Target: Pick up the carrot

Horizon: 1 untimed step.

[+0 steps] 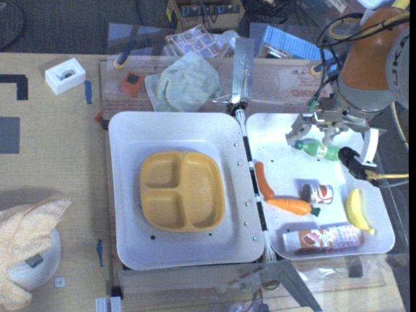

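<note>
1. The carrot (pixel 290 205) lies flat on the floor of the right bin (pixel 276 130), in the front half, and this bin is the landmark for all places below.
2. It lies almost across the bin, with its thin tip toward the bin's left wall and its thick end, with a small green stub, toward the middle.
3. A red sausage-like piece (pixel 263 179) lies just beside the thin tip, along the left wall; I cannot tell if the two touch.
4. A small can (pixel 318 193) lies very near the thick end, a banana (pixel 357 210) is near the right wall, and a flat packet (pixel 323 237) lies along the front wall.
5. The pincer (pixel 318 130) hangs over the back part of the bin, beside a green bottle (pixel 316 148), well apart from the carrot. Its fingers appear spread and nothing is between them.
6. I judge this placement means that the approach to the carrot is not yet made; the arm must travel toward the front of the bin.
7. The carrot looks orange, smooth and tapered. Its neighbours are close, so the fingers probably should close across its middle.
</note>
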Motion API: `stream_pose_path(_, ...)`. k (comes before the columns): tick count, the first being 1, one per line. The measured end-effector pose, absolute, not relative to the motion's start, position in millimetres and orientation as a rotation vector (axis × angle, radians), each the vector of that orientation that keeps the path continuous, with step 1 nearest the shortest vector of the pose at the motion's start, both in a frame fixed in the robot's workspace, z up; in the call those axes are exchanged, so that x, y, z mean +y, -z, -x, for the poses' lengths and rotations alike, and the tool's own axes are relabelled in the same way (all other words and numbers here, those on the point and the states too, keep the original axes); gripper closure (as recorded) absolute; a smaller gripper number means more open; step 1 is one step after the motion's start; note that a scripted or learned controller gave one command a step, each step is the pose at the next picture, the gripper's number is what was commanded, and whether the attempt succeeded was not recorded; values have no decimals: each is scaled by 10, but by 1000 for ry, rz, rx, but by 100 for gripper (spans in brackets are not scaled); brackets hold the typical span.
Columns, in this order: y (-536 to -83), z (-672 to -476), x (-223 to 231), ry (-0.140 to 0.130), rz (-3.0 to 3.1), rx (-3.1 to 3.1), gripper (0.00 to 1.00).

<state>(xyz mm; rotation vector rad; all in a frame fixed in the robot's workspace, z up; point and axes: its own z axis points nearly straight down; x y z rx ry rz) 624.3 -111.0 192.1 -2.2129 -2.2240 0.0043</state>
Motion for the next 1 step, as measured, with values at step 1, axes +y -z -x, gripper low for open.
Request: stream_pose_path(1,-1134,-5668,-1153,-3,2302,-2133,0)
